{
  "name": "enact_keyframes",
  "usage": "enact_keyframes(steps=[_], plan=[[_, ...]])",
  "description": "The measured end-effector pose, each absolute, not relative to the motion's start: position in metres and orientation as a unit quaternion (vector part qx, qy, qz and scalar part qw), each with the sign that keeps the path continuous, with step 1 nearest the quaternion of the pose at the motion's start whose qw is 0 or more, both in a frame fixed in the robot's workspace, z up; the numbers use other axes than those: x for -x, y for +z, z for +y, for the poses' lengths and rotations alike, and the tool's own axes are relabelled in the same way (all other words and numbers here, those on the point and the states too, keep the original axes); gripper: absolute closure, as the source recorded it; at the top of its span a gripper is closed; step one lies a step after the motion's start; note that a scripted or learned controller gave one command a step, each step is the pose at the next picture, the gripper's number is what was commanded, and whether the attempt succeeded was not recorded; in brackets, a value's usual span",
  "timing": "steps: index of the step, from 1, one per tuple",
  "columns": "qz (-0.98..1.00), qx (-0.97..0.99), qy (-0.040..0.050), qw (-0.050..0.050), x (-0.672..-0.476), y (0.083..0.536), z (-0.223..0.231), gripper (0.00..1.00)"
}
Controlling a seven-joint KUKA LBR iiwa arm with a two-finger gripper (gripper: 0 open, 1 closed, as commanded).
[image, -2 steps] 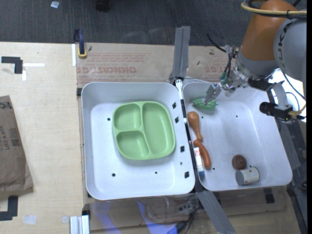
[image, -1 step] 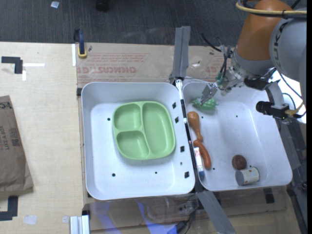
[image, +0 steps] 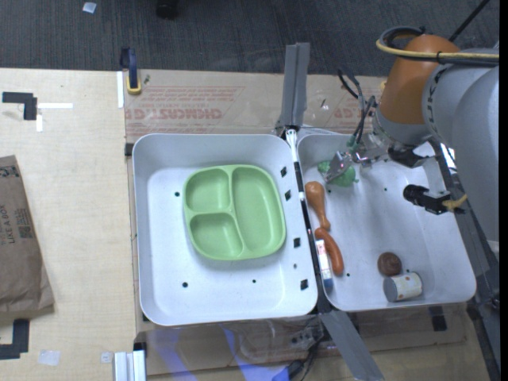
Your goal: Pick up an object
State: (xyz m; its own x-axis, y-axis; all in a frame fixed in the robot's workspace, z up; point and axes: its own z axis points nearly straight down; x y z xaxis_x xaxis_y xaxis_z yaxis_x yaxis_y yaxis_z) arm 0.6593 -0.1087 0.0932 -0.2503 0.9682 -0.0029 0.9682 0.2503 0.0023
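Gripper spot: jaws (image: 346,165) sit at the top-left of the right bin (image: 432,236), right over the green leafy thing (image: 340,173)

Jaws state: honestly can't tell from here, too small and cluttered to see if they're spread or pinching

Green thing: looks soft and floppy, light, probably squishes; I'd pinch it through the bulk, not at a loose edge

Other options: orange carrot-ish piece (image: 316,199) and sausage (image: 331,250) lie along the left wall, smooth and round, likely to roll or slip

Small stuff: brown ball (image: 389,263) and white cup (image: 403,286) near the front, cup on its side, light

Left bin: green divided plate (image: 235,211), stiff and wide, awkward to grab
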Motion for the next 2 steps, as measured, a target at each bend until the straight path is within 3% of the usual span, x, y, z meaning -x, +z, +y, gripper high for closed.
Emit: enact_keyframes(steps=[1, 2], plan=[[0.808, -0.59, -0.0004, 0.002, -0.6594, 0.0929, -0.1104, 0.0], [0.808, -0.589, -0.0023, 0.0, -0.6584, 0.1019, -0.1111, 1.0]])
